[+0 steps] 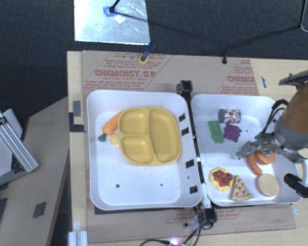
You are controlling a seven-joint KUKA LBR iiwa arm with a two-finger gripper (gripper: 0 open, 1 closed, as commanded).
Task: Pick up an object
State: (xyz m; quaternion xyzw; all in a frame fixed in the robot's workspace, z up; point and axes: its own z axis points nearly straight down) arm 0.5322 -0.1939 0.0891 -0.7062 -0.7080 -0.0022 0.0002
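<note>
Right bin [256,105]: gripper [245,152], toy food.

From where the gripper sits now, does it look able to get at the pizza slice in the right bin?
Probably yes. The pizza slice lies flat and uncovered just below the gripper, though the spaghetti toy and round cookie crowd its sides.

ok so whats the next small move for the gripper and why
Probably a short drop straight down. The gripper sits low in the right bin, right at the orange sausage and the orange slice. Nothing shows between its fingers yet, so it likely needs to settle around the sausage before closing.
</note>
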